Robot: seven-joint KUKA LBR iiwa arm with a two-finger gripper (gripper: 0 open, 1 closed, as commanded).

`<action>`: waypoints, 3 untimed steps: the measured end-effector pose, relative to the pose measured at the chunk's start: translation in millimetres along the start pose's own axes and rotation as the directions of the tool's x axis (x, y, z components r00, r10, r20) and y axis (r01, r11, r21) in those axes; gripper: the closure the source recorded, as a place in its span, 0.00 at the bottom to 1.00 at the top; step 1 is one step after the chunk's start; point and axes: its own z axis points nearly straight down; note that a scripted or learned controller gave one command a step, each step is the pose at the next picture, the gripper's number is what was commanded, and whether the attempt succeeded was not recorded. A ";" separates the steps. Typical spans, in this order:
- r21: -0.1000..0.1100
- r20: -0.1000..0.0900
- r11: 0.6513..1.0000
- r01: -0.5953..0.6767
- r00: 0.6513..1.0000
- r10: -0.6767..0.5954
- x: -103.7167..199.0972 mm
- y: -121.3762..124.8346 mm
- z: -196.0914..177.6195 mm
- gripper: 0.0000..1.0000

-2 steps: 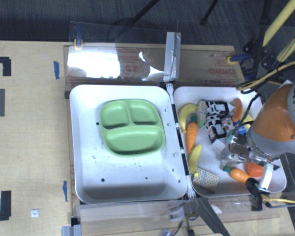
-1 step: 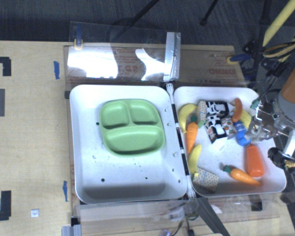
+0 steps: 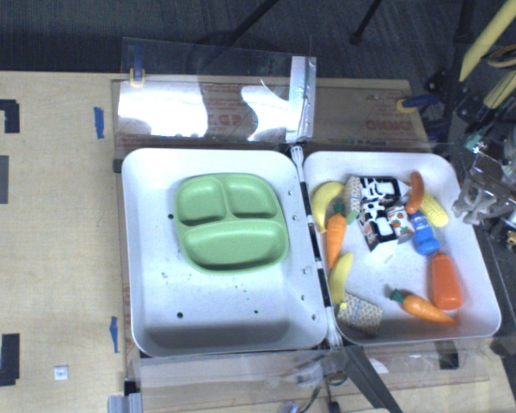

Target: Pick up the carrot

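Trouble ahead: my claw (image 3: 480, 198), whose state I cannot tell, hovers at the right bin's (image 3: 480, 256) edge, and the carrot (image 3: 423, 308) touches an orange bottle (image 3: 445, 283) I might snag instead.

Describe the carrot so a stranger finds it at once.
Look in the right bin. Along its near edge lies the carrot, tapered and orange with a green tip. The plain orange bottle stands just beside it, blunt and with no green.

Evenly bright overhead light; strong glare off clear sheet (image 3: 211, 101) at 12 o'clock; soft shadows inside left bin (image 3: 146, 256); slightly soft focus throughout.
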 end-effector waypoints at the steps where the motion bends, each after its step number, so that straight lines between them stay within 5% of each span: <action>1: 0.001 0.001 0.928 -0.371 0.928 0.371 19.1 19.3 -16.3 1.00; 2: 0.001 0.001 0.842 -0.540 0.842 0.540 53.0 60.1 5.6 1.00; 3: 0.001 0.000 0.755 -0.655 0.755 0.655 64.6 70.5 -31.6 1.00</action>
